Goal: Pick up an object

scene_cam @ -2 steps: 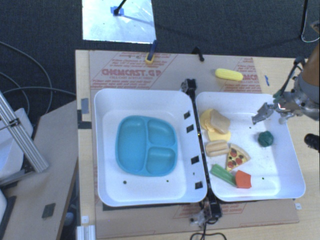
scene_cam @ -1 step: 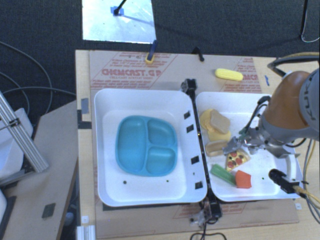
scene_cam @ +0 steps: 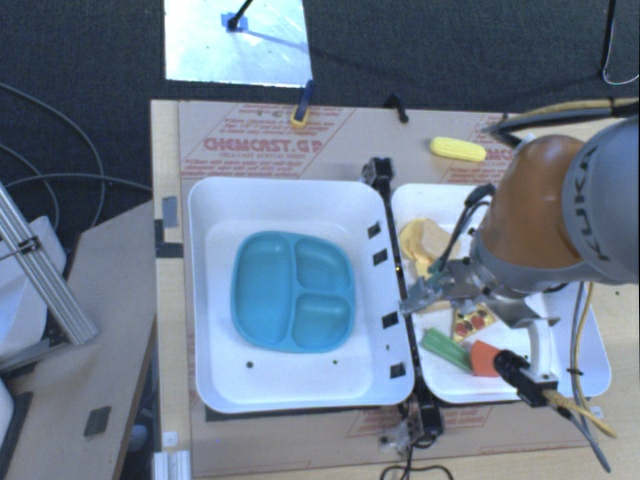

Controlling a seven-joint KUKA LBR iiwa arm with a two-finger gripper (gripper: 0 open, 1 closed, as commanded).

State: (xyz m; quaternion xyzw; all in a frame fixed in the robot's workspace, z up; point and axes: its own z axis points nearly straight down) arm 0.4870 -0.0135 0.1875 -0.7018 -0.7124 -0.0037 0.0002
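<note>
The counter (scene_cam: 260, 133) is seen to carry two shallow white bins side by side. The left bin (scene_cam: 215, 368) is occupied by a blue divided tray (scene_cam: 293, 290), lying flat near its middle. The right bin (scene_cam: 590, 368) is largely covered by the arm (scene_cam: 560, 208), which is reached in from the right and hangs low over it. In that bin a yellowish item (scene_cam: 422, 240) is found at the far left corner, with a green piece (scene_cam: 445, 348) and a red piece (scene_cam: 484, 358) lying just beside each other at the near side. A yellow object (scene_cam: 458, 149) is left on the counter beyond the bins. The hand (scene_cam: 425, 293) is placed at the bin's left wall; whether it is apart or together cannot be told. Nothing is seen to be held, so the pick is judged not yet done.
</note>
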